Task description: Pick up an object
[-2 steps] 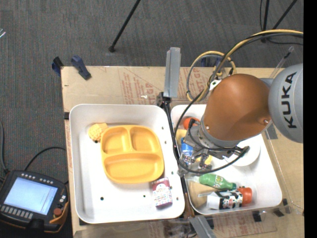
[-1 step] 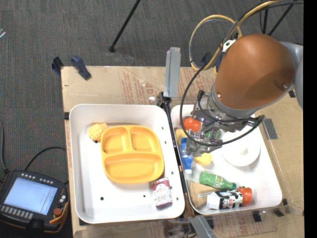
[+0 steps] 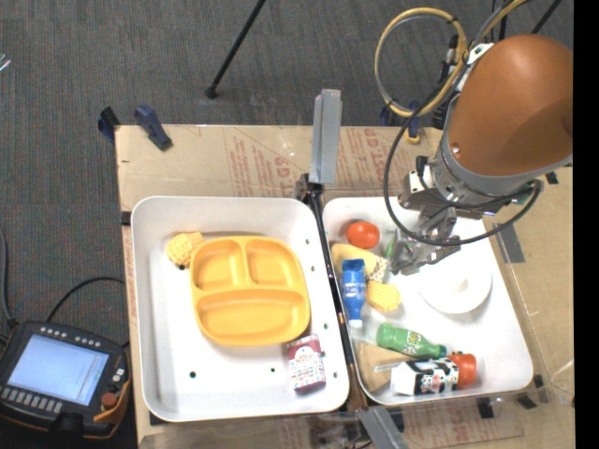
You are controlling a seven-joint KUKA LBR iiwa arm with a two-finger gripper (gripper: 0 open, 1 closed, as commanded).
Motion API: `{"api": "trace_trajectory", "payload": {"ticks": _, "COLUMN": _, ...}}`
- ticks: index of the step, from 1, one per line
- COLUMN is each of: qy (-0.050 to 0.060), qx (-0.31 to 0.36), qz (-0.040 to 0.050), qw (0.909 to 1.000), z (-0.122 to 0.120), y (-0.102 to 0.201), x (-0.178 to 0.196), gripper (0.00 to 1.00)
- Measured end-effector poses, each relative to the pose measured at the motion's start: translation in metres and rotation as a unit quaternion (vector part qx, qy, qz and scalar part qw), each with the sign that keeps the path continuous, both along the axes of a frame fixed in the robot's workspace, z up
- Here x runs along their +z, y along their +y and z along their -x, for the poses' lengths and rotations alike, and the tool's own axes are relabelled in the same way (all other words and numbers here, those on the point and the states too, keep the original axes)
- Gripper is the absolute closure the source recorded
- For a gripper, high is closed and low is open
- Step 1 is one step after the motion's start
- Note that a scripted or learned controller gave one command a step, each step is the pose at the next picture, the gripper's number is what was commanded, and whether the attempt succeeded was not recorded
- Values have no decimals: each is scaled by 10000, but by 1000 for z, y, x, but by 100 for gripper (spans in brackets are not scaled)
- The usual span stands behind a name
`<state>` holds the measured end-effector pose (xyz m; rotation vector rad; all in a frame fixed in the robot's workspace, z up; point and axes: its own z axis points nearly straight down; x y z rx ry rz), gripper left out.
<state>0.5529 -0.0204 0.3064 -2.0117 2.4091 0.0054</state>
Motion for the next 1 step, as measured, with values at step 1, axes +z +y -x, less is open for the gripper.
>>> {"api": "trace_trajectory", "payload": {"ticks": 1, "qy": 68, "qx": 871, "qz": -15, "qw": 9962, "z": 60, "y": -55, "x": -125, "gripper": 100}}
